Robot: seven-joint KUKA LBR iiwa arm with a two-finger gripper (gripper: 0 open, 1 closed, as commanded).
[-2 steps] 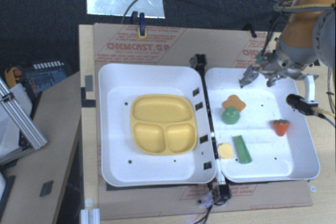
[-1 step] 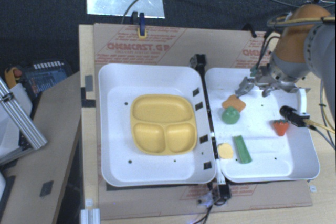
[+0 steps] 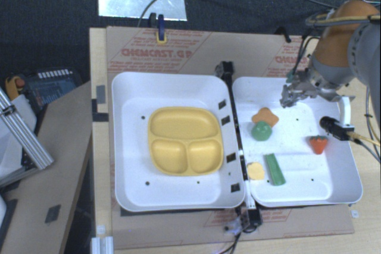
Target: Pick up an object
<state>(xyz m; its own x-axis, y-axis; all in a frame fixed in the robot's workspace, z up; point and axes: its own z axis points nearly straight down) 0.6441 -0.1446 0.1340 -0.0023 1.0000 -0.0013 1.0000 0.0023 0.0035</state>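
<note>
Nearest the viewer in the right bin (image 3: 339, 187), a green stick (image 3: 274, 169) lies beside a yellow disc (image 3: 256, 171); likely light, stiff and slick, it suits a mid-length grip, while the gripper (image 3: 290, 94), its opening indiscernible, hovers over the far end.

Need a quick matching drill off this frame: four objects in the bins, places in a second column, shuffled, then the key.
Things:
1. yellow tray
2. green ball
3. green stick
4. red-orange piece

Places:
A. right bin, near its right wall
B. middle of the left bin
C. right bin, front, beside a pale yellow disc
D. right bin, touching an orange piece

Pairs: 1-B, 2-D, 3-C, 4-A
</note>
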